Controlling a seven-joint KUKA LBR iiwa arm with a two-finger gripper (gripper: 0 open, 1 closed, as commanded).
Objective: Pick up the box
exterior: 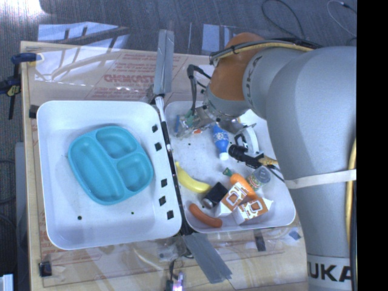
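1. The grey arm [303, 132] reaches in from the right and covers much of the right bin [197, 159]; its orange band [227, 71] sits above the bin's far end.
2. The gripper [193, 121] hangs over the far left corner of the right bin, near the divider between the bins. Whether it is released or clenched I cannot tell, and nothing shows clearly in its grasp.
3. The box [242, 204], white with orange patterning, lies in the near right part of the right bin, well apart from the gripper.
4. Just left of the box lies a small black object [214, 195], and nearer still a sausage [205, 217].
5. A banana [191, 180] lies by the bin's left wall; a blue-and-white tube [220, 140] lies further back, under the arm.
6. The left bin [54, 223] holds a blue divided plate [109, 165] with three compartments.
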